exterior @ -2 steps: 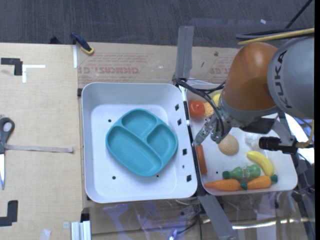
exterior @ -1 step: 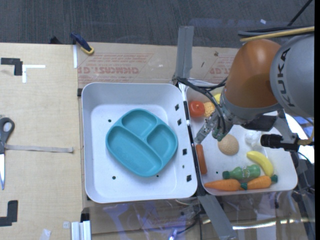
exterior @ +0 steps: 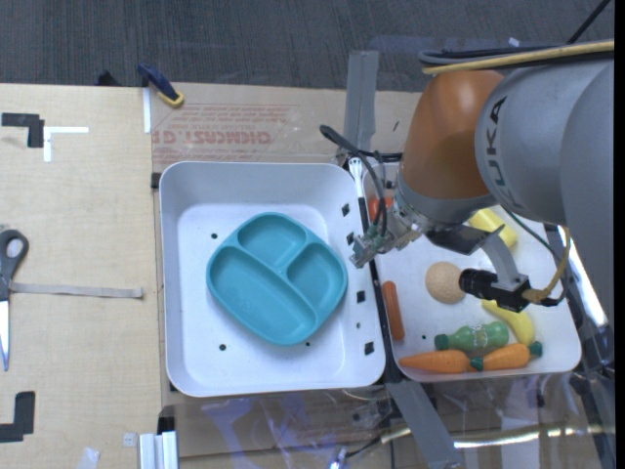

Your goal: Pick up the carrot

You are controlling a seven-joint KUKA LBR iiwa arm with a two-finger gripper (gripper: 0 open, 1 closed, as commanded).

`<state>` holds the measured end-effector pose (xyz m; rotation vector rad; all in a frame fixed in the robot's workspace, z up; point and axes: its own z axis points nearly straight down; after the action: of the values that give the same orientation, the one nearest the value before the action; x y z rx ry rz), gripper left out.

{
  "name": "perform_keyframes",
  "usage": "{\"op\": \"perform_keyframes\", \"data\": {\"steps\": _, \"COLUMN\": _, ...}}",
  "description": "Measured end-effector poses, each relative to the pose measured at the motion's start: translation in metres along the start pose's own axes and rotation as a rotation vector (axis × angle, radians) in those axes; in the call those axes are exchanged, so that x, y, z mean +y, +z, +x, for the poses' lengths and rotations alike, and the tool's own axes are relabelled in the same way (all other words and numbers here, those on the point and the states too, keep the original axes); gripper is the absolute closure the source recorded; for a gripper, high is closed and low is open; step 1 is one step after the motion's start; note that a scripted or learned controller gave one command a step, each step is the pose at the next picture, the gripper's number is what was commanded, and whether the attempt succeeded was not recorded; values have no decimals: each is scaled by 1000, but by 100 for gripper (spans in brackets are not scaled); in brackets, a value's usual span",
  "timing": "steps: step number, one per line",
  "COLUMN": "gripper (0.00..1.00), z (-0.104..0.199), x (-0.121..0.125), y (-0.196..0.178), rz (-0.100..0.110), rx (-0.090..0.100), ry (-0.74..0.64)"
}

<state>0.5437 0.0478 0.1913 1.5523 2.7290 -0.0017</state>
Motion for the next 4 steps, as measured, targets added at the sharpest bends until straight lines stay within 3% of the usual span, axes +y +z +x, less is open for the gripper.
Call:
{"op": "perform_keyframes", "data": {"steps": 1, "gripper": 0, "z": 0, "x": 0, "y": 0, "rz": 0, "rx": 0, "ry": 1}}
{"op": "perform_keyframes", "data": {"steps": 2, "gripper": 0, "z": 107, "x": -13, "y": 67, "rz": 2, "rx": 2, "ry": 77}}
{"op": "perform_keyframes", "data": {"steps": 3, "gripper": 100, "z": 105, "x": -12, "y": 58, "rz": 1, "rx": 1, "ry": 78}}
{"op": "perform_keyframes", "data": {"steps": 4, "gripper": 100, "z": 27, "x": -3, "y": -47, "rz": -2, "rx": -1, "ry": -96}}
